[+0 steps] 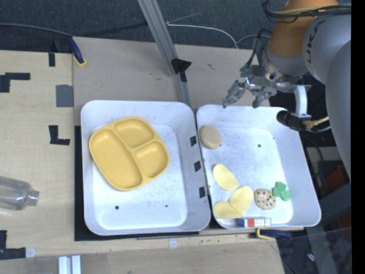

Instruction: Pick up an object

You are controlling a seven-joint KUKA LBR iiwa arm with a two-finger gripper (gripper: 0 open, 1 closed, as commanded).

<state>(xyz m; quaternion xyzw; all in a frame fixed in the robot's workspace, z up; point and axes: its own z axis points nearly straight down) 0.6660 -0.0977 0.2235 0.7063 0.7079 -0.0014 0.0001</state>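
Even, fairly bright overhead light with soft, short shadows. Left of the gripper [246,94], the white bins [137,210] look slightly washed out. The picture is low-resolution and soft, grainy in the dark carpet behind the gripper.

Both bins look like matt white plastic: left bin [100,210] is speckled with dark flecks, right bin [302,170] likewise. Yellow divided tray [129,152] is smooth plastic with a soft sheen. Tan round piece [210,136] is smooth and matt. Yellow chip-shaped pieces [225,177] look like smooth plastic, slightly glossy. Cookie [263,198] has a rough, dotted surface. Green piece [281,191] is matt and lumpy. Bench top [34,158] reads as pale wood grain, matt. Clear bottle [16,193] is glossy transparent plastic. Slanted pole [157,24] is ribbed bare metal. Arm's orange band [296,24] is glossy; gripper [245,96] is dull grey metal.
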